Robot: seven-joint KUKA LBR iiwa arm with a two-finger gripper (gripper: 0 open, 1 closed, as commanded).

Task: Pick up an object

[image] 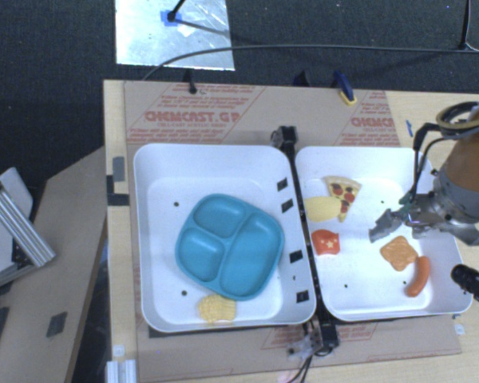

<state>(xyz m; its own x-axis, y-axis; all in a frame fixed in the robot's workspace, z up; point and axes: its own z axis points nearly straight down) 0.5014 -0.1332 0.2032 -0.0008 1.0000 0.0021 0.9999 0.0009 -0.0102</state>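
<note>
The right bin (359, 306) holds several toy foods: a pizza slice (343, 190), a pale yellow piece (322, 208), a red piece (326, 242), an orange toast-like piece (399, 254) and an orange sausage (417, 276). My gripper (385, 227) hangs over the right bin's right half, just above and left of the toast-like piece, with the grey arm (463, 190) reaching in from the right. Nothing shows between its fingers.
The left bin (156, 214) holds a blue divided plate (227, 246) and a yellow crinkled piece (217, 308) near its front wall. A black divider with clips (295, 214) runs between the bins. Cardboard (223, 110) lies under both bins.
</note>
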